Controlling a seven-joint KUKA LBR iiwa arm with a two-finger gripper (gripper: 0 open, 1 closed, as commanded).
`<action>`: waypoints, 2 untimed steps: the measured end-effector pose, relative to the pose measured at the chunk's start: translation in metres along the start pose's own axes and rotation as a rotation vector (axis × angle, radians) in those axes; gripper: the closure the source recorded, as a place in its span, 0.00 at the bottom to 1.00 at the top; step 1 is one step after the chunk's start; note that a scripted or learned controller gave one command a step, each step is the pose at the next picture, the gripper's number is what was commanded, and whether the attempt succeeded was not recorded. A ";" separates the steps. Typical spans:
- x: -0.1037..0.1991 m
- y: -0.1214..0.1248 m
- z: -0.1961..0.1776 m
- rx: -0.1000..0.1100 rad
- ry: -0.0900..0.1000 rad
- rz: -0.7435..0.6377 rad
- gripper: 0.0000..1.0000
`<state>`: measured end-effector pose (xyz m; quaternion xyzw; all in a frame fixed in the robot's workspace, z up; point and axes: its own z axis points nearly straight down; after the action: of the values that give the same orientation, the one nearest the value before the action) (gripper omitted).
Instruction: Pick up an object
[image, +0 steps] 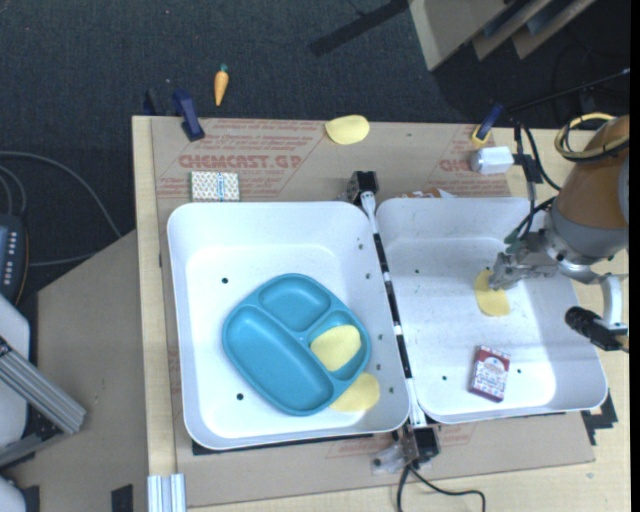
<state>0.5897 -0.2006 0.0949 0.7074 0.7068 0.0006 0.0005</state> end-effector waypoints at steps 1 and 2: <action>0.000 0.000 0.000 0.000 0.000 0.000 0.00; 0.041 -0.014 0.010 0.003 0.001 -0.002 0.00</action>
<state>0.5761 -0.1592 0.0846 0.7067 0.7075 0.0001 -0.0010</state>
